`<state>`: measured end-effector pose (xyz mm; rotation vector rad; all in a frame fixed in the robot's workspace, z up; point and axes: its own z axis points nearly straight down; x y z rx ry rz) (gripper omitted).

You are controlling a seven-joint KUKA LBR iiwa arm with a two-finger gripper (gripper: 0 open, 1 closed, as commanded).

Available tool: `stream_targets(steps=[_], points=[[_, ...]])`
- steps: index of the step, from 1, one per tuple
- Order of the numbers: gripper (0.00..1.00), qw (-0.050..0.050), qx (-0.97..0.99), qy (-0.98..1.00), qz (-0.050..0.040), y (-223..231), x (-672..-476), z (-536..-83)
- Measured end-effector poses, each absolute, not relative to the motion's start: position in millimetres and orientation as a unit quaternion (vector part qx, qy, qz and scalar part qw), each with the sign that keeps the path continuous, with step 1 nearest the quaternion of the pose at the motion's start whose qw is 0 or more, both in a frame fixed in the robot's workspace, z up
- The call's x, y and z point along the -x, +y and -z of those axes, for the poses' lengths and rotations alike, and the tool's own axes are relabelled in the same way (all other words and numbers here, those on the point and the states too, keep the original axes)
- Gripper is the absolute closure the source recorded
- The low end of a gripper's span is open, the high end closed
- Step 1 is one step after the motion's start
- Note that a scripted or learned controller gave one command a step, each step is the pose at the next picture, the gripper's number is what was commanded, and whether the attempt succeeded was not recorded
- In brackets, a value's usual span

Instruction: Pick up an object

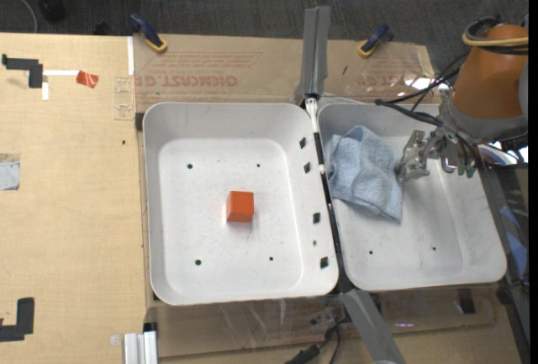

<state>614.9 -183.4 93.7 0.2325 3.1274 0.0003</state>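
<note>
Right now the end effector (410,160) hangs at the blue cloth's (366,172) right edge in the right bin (437,266); its grip state I cannot tell; an orange block (240,207) sits in the left bin (172,186)

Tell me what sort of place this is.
Likely a robotics lab bench set up for grasping trials: two white bins side by side, clamps pinning cardboard down, and a robot arm over a blue cloth.
</note>
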Motion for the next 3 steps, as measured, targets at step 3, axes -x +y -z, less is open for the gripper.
stream_targets(steps=[3], points=[[1.0,0.004,0.125,0.992,0.0005,-189.4,-657.6,-187.8]])
